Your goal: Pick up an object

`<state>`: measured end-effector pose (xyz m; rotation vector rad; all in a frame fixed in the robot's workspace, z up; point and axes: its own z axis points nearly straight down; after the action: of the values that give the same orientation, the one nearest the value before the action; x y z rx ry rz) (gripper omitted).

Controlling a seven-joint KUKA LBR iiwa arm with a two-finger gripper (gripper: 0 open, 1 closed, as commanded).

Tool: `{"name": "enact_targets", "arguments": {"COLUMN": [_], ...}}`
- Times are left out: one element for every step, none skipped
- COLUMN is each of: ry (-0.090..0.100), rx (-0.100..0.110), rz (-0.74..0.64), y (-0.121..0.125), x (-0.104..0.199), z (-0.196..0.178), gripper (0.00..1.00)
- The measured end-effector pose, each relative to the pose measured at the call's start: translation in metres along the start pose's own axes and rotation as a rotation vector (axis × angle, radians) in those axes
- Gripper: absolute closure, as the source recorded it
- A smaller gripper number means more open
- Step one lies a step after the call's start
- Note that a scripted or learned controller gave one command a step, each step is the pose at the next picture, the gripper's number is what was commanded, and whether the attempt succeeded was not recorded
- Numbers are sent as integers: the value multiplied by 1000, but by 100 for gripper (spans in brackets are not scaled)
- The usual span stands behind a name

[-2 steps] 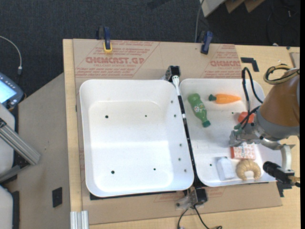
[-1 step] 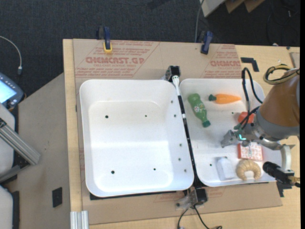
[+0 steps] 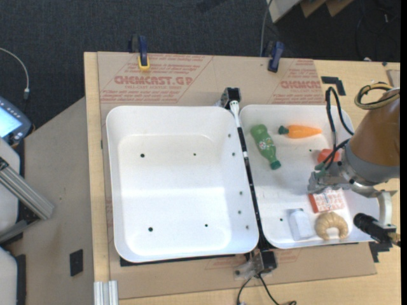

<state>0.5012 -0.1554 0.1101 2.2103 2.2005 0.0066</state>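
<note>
The arm [image 3: 375,142] is reaching in from the right and hanging over the right-hand bin [image 3: 280,116], its orange band and grey wrist bending down toward the bin floor. The claw [image 3: 323,182] is sitting low at the end of that wrist, pointing down, and the bulk of the wrist is covering it, so I cannot tell how it is set or whether it is carrying anything.

All the loose things are lying in this same bin, which is likely why the arm is working on this side. Right under and just below the claw a red and white packet [image 3: 328,202] is lying flat, partly hidden by the wrist. Further below it a croissant [image 3: 332,225] is resting near the bin's front edge, with a small clear wrapped piece [image 3: 297,223] just to its left. A small red thing [image 3: 325,155] is peeking out just above the claw, beside the wrist. Well to the claw's upper left a green bottle [image 3: 265,145] is lying on its side, and above the claw a carrot [image 3: 299,131] is lying near the back wall.

Judging from the pose, the packet or the red thing is the likeliest pick, being nearest the claw. The left-hand bin [image 3: 127,170] is sitting well away to the claw's left.
</note>
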Motion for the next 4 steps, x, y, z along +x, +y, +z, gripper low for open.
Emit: {"name": "enact_targets", "arguments": {"ry": [1,4,1,15], "rx": [1,5,-1,11], "rz": [0,-6,-1,-11], "y": [0,-3,-1,-20], "x": [0,57,54,102], "z": [1,21,9,-81], "gripper": [0,0,100,100]}}
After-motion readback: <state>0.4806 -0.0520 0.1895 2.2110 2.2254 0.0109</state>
